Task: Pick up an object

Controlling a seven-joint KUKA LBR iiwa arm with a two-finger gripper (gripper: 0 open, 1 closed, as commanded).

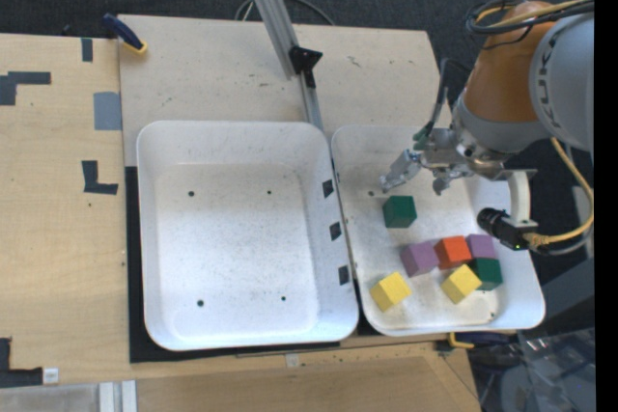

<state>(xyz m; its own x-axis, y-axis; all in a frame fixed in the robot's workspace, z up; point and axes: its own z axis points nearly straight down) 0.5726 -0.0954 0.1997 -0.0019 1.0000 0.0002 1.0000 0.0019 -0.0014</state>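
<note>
The claw (422, 171) is hanging over the far part of the right bin (359, 150), fingers spread and pinching nothing, so the approach step appears to be in hand. Just near of it, the green cube (399, 210) is lying apart from the rest. Nearer still, a purple block (419, 257), an orange block (453, 251) and a yellow block (463, 283) are crowding together, with another yellow cube (391, 290) to their left. The next move likely calls for centring over the green cube, then descending and closing. The left bin (154, 207) is sitting beside on the worktop (193, 63).
</note>
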